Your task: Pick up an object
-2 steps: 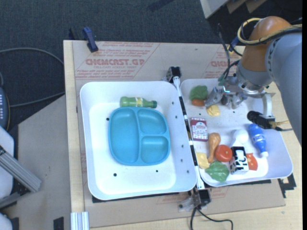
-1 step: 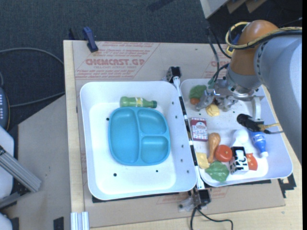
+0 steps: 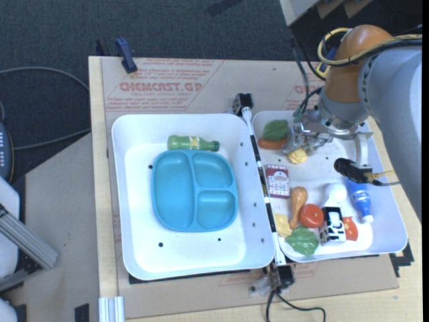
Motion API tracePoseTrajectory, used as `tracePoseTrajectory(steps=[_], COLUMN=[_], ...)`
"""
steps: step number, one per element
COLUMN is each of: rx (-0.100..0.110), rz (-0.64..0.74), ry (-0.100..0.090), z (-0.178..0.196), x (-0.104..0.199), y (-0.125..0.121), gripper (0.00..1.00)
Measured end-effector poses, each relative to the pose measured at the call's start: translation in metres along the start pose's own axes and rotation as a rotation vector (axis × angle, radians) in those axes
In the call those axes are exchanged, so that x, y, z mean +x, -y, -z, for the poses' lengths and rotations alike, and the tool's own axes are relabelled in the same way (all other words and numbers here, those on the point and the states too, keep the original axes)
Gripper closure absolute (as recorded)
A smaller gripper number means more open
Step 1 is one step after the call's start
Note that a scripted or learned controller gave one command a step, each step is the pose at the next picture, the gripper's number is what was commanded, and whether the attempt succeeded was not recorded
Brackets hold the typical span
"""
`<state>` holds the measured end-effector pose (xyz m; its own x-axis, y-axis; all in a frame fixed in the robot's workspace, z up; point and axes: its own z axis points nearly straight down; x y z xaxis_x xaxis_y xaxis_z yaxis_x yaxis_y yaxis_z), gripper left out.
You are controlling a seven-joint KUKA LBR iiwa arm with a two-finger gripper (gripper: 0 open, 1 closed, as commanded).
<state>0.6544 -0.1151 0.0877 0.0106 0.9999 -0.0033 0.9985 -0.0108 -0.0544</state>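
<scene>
My gripper hangs low over the far part of the right bin, just above a small yellow piece. Left of it lies a green leafy toy with an orange bit. Nearer the front are a red box, an orange drumstick, a red tomato, a green lump, a black-and-white block and a blue bottle. Nothing can be seen held.
The left bin holds a blue divided plate and a green bottle lying behind it. A black ridge separates the two bins. A blue clip sits at the board's far left corner.
</scene>
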Motion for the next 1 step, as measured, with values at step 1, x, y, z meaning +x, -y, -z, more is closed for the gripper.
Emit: tracePoseTrajectory(steps=[1], rx=[-0.054], rz=[0.012], ry=[-0.004], z=[0.0958], x=[0.0606], y=[0.0642], gripper=[1.0])
